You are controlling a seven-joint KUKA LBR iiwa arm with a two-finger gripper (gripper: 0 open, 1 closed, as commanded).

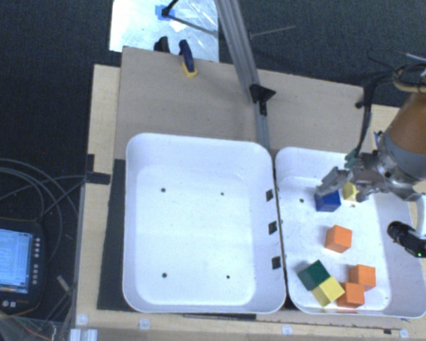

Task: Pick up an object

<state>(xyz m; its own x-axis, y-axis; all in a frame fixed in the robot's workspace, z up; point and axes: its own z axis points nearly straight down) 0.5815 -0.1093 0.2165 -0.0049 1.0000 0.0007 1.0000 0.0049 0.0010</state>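
Two shallow white plastic bins sit side by side on the counter. The right bin [404, 299] holds three orange cubes [338, 238], two yellow cubes [329, 291], one green cube [312, 274] and one blue cube [328, 200]. The blue cube lies directly under the pincer [346, 181]; its spread I cannot tell.

Bright, even light; slightly soft focus

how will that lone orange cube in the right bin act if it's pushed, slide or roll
The lone orange cube has flat faces, so it would probably slide, not roll. It looks rigid and likely light. With open bin floor around it, a shove should move it freely.
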